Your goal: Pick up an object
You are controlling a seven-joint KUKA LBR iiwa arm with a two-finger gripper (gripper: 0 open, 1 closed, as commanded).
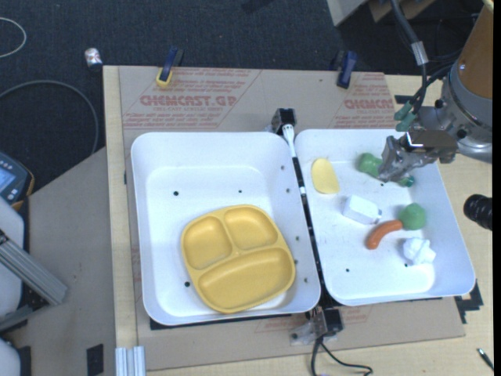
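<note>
My gripper (pixel 397 168) hangs over the back of the right bin (pixel 376 284), right beside a small green object (pixel 368 163) that lies just to its left. Other objects lie in that bin: a pale yellow piece (pixel 325 175), a white block (pixel 361 209), an orange sausage shape (pixel 383 233), a green ball (pixel 413 215) and a crumpled white piece (pixel 417 250). Nothing is visibly held.
The left bin (pixel 156 210) holds a yellow divided plate (pixel 237 257). A black clip (pixel 283 120) sits at the seam between the bins. Cables and the arm crowd the upper right. Cardboard (pixel 235 92) lies under both bins.
</note>
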